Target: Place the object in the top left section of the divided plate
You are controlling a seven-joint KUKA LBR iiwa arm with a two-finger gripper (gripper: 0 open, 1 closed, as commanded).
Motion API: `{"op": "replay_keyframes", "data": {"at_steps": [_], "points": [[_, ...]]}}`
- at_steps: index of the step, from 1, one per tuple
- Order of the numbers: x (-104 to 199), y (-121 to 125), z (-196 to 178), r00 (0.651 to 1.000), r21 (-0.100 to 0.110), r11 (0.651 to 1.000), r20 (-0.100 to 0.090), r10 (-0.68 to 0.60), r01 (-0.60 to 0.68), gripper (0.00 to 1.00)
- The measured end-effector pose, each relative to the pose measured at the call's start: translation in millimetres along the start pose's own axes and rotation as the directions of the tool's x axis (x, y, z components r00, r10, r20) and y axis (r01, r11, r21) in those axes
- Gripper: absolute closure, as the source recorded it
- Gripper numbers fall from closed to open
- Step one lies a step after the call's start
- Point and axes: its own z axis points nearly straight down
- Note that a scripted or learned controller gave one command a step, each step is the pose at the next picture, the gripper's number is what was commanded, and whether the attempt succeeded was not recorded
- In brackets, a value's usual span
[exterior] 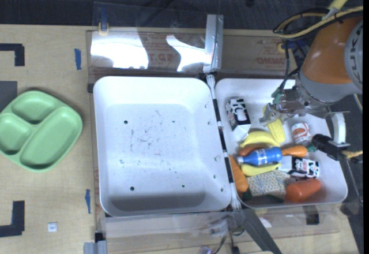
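The green divided plate (38,130) lies on the wooden bench, left of both bins. Its top left section (34,105) has nothing in it, and neither do the other two sections. My gripper (283,105) hangs over the upper part of the right bin (340,186), just above a small yellow corn cob (277,129) and beside a little can (300,130). Toy food is heaped below it: a banana (260,139), a blue bottle (263,156), a carrot (294,150) and a black-and-white carton (237,111).
The left bin (154,143) lies between the plate and the right bin. A waffle-like piece (268,183), a red item (302,190) and a cow-patterned carton (305,168) fill the right bin's front. A clear panel (150,45) stands behind the left bin.
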Motion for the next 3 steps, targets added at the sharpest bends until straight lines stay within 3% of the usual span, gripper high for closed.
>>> {"op": "replay_keyframes", "data": {"at_steps": [1,2,3], "points": [[95,-25,-5,0.963,0.004,0.963,0.000,-0.270,0.270,1.00],[175,-72,-5,0.909,0.004,0.909,-0.001,-0.417,0.417,1.00],[245,-25,-16,0.946,0.002,0.946,0.002,-0.324,0.324,1.00]]}}
